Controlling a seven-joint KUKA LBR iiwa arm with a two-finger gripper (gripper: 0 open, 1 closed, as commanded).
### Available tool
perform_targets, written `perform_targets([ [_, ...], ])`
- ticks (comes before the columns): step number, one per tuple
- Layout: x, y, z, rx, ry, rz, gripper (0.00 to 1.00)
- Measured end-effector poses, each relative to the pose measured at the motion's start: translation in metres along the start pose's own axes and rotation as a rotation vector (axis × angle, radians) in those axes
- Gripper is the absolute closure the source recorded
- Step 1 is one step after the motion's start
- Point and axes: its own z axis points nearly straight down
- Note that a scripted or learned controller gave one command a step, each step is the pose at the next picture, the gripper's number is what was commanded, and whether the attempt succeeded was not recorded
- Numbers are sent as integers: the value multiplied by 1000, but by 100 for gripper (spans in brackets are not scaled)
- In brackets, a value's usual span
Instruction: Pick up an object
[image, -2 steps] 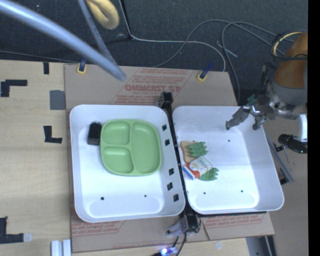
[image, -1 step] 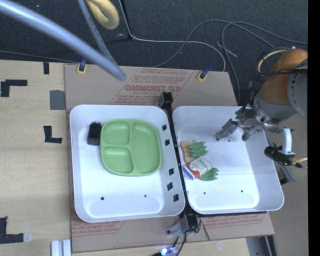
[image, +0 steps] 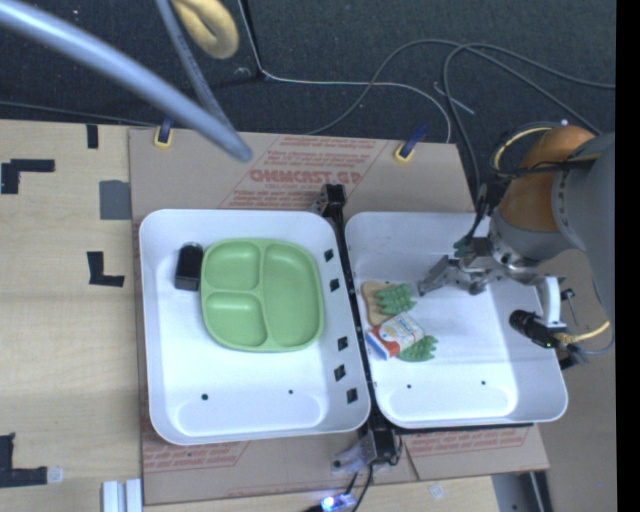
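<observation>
Small packets (image: 399, 335) lie in the right bin (image: 520, 395), against its left wall. Gripper (image: 428, 284) hovers just right of them, fingers spread, holding nothing. Step in hand: approach. Next move calls for descent onto 1 packet, then closing.

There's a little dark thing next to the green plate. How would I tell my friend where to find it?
Look at the left white bin, the one with the green divided plate in it. Just off the plate's upper left edge lies a small black block. It is the one dark, boxy thing there; the colourful bits lie in the other bin.
</observation>
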Motion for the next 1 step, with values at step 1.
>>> perform_targets([
  [1, 1, 1, -13, -2, 0, -1, 100],
])
